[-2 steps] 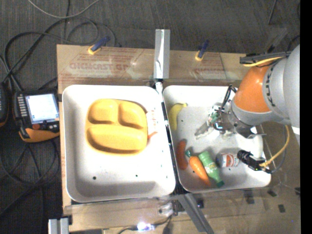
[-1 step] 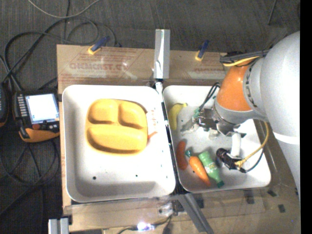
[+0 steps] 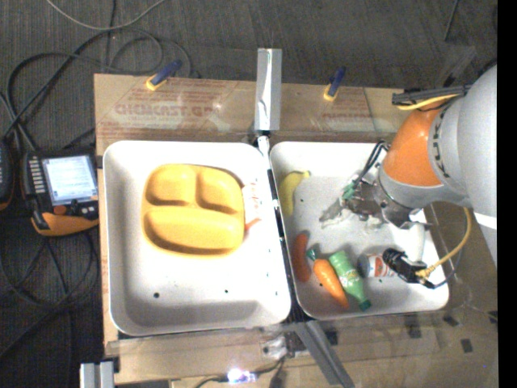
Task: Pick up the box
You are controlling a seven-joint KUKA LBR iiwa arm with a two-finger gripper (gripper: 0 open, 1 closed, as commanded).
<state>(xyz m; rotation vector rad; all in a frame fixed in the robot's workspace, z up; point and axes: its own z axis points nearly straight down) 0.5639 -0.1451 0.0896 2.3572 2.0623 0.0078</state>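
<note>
Nearest us in the right bin (image 3: 436, 301) we see a carrot (image 3: 327, 277), a green bottle (image 3: 349, 277) and a small bottle (image 3: 380, 265). Behind them the arm's wrist covers the gripper (image 3: 355, 200); we cannot tell how its jaws stand. We cannot make out the box. Farther back lies a banana (image 3: 289, 188).

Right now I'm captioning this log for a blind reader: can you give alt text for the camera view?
A grey arm with an orange band reaches from the right into the right bin, above a banana, carrot, green bottle and small sausage. The left bin holds a yellow divided tray.
</note>
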